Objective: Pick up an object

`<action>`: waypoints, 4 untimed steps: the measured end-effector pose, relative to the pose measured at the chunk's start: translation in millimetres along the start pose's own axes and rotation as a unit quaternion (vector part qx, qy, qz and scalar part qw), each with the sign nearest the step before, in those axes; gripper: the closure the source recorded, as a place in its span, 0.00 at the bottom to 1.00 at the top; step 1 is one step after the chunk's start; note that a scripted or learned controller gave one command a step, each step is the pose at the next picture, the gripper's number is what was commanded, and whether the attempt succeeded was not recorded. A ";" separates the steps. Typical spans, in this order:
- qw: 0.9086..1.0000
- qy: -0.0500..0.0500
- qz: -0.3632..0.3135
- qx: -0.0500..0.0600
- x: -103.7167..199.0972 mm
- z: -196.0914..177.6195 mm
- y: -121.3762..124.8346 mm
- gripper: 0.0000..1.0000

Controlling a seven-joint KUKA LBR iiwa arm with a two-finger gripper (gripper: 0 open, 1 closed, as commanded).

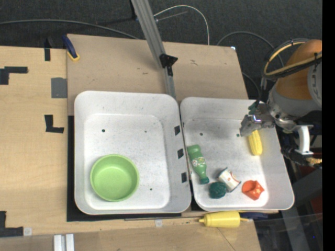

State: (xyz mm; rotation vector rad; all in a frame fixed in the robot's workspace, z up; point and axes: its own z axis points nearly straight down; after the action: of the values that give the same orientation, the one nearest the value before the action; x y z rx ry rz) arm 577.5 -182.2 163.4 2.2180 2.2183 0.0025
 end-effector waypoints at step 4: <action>1.000 0.002 -0.004 0.003 109.0 -94.2 28.0 1.00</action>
State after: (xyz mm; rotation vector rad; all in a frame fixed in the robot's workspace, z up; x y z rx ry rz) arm 605.1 -73.0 257.4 2.2151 2.2312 -0.0003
